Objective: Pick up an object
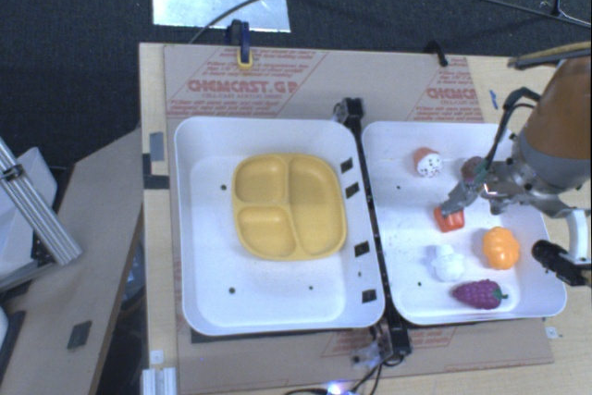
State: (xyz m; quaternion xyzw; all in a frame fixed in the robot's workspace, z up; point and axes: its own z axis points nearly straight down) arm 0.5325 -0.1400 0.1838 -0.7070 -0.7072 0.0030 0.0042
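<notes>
Fingers (460, 202) of the arm reach down into the right bin (398, 287) from 3 o'clock, and their tips sit right over a small red block (450, 219). I cannot tell whether they are spread or clamped, since the tips blur into the block. The block lies at roughly 6 o'clock from the tips, touching or just under them, near the middle of that bin. Its long axis is too small to read. My judgement: the coming move turns on a short straight drop onto the block. Other candidates lie close: an orange fruit (500, 248) at 4 o'clock and a white figure (449, 264) at 6 o'clock.
</notes>
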